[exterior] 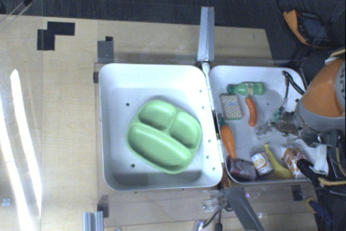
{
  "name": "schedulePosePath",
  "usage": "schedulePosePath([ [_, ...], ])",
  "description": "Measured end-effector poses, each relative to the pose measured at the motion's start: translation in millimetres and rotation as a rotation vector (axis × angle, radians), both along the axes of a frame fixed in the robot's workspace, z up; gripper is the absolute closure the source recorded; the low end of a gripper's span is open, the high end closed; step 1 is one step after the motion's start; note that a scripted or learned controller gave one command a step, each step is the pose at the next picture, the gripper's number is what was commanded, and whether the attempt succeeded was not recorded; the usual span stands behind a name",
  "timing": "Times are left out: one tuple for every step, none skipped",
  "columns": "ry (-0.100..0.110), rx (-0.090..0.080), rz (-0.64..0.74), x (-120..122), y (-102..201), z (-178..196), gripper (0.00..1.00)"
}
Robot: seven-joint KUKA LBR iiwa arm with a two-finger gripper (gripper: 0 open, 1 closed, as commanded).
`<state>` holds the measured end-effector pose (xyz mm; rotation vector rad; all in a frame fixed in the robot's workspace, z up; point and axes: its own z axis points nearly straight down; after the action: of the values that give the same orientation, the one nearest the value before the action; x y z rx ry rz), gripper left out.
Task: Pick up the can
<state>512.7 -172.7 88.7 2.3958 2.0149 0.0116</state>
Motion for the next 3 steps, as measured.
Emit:
schedulePosePath([
  [0.002,0.001,-0.037,44.6,-2.2,-0.3,0.0],
  [0.005,0.002,-0.016,115.4,2.3,-1.6,0.0],
  [0.006,0.002,-0.06,158.4,-16.3,-0.5,0.0],
])
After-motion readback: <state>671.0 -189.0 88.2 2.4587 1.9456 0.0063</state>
